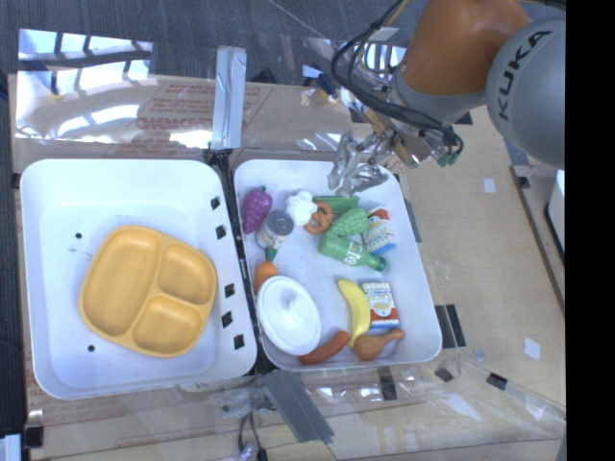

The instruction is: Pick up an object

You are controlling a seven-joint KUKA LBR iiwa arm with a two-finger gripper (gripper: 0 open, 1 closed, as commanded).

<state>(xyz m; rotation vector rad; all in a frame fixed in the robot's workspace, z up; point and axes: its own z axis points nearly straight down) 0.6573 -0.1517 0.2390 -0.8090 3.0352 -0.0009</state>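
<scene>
My gripper (352, 174) hangs over the far edge of the right bin (420, 286), its metal fingers pointing down just above the pile of toy food. Nothing shows between the fingers. Right below it lie a green corn cob (350, 223), a green bottle (348, 250) and an orange pretzel-like piece (320, 217). A purple grape bunch (256, 207) and a white piece (301, 206) sit to its left. Nearer the front are a white bowl (288, 313), a banana (355, 307), a small carton (380, 302) and a sausage (325, 349).
The left bin (48, 200) holds a yellow divided plate (147, 288). Black clips run along the seam between the two bins. Shiny foil and a cardboard sheet lie behind the bins. The arm's orange band and cables hang over the right bin's far right corner.
</scene>
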